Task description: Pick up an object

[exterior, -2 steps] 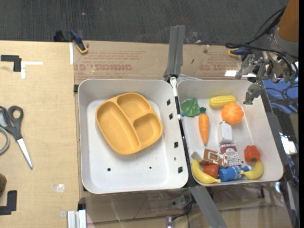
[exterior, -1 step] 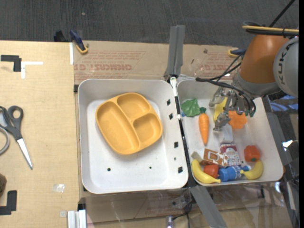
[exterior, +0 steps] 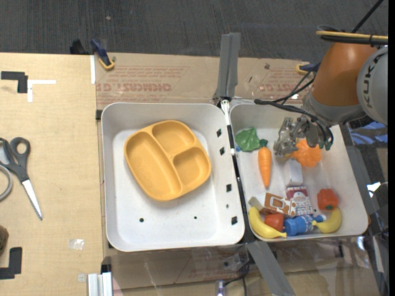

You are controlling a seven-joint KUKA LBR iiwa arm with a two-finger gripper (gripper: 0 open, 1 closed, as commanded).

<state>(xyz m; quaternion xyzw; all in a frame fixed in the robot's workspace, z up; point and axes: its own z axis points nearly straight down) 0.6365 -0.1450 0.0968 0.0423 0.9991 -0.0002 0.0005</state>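
Orange rounded plastic toy (exterior: 308,155), smooth and lumpy like a small toy fruit, lies in the upper part of the right shallow white bin (exterior: 352,165), near its far wall. It sits just beside my hand (exterior: 295,139), touching or nearly touching the hand's right side, partly tucked beneath the metal parts. Whether my hand is released or clenched I cannot tell, and I cannot tell if anything sits between its tips.

To the left of my hand lie a green crumpled plastic leaf toy (exterior: 248,139) and, just below it, an orange toy carrot (exterior: 264,166) pointing toward the near rim. Below my hand a small white and red packet (exterior: 297,193) lies flat; its printing is too small to read. Along the near wall are a yellow toy banana (exterior: 264,224), a blue plastic piece (exterior: 297,225), a small red toy pepper (exterior: 327,198) and another yellow curved piece (exterior: 331,222).

The left shallow white bin (exterior: 123,227) holds a yellow three-compartment plastic plate (exterior: 166,159). Behind both bins a brown cardboard sheet (exterior: 154,82) carries red lettering seen upside down, too faint for me to read with certainty. On the counter (exterior: 49,165) at far left lie grey-handled scissors (exterior: 23,171)
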